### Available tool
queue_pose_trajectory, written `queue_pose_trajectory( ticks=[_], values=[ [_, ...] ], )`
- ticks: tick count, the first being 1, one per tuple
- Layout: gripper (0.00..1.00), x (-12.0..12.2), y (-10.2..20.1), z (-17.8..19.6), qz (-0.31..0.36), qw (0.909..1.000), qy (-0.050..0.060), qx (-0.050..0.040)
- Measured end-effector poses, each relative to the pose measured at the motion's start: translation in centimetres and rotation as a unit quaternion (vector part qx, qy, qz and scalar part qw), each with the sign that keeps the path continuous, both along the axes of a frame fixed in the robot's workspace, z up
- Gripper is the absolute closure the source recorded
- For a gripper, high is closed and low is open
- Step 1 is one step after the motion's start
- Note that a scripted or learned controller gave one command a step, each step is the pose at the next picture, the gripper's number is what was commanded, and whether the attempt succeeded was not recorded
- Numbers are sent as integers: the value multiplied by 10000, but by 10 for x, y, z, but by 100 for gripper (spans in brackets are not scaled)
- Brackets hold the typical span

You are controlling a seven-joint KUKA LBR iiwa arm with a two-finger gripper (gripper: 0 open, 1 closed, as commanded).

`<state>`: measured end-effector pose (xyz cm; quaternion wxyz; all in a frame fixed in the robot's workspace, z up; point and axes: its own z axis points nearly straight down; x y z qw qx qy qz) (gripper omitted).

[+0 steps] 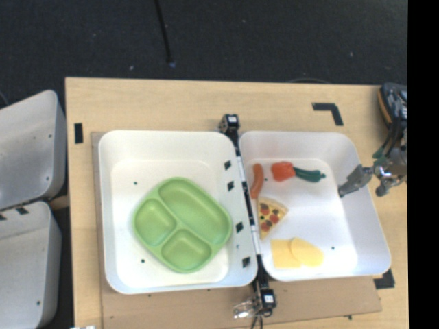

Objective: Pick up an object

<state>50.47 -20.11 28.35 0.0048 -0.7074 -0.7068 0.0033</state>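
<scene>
The right bin [357, 252] holds a red pepper with a green stem [283, 171], a thin orange sausage [256, 179], a pizza slice [269, 215] and a yellow cheese piece [296, 253]. My gripper [367, 186] hangs over the right rim of this bin, at the edge of the view. Its fingers [352, 182] are spread apart with nothing between them. It is well to the right of the pepper and touches none of the objects.
A green divided plate [182, 223] lies in the left bin [110, 184]. A rail with black clips [243, 204] runs between the two bins. The wooden bench [171, 101] surrounds them, and white chairs [27, 156] stand at the left.
</scene>
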Motion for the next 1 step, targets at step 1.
queue_pose_trajectory(
  ticks=[1],
  values=[
    [0,2,0,5,14,10000,-48,-14]
  ],
)
